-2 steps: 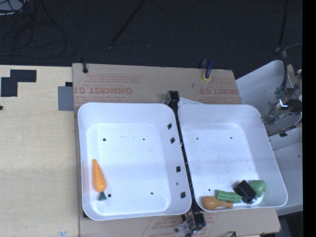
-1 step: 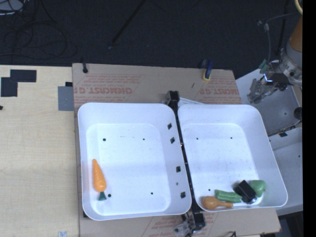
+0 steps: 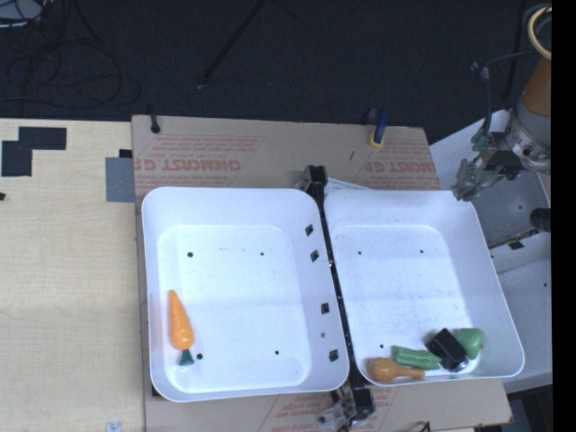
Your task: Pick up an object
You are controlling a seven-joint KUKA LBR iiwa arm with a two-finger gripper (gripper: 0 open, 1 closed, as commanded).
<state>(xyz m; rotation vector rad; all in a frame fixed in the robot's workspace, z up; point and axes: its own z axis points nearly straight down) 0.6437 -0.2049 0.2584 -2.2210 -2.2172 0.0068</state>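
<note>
An orange toy carrot [image 3: 180,321] with a green top lies at the left front of the left bin [image 3: 229,203]. In the front right corner of the right bin [image 3: 405,207] lie a black block [image 3: 446,348], a green piece [image 3: 469,339], a green pod-like piece [image 3: 416,357] and an orange-brown pear-like piece [image 3: 391,370], close together. My gripper [image 3: 473,176] hangs at the right edge of the view, above the bench beyond the right bin's far right corner, well away from every object. Nothing shows between its fingers.
Both bins rest on a cardboard sheet [image 3: 270,151] with red print. A black clip bar [image 3: 326,268] joins the bins down the middle. A blue and yellow clamp [image 3: 379,129] sits at the cardboard's far edge. Light wooden bench lies to the left.
</note>
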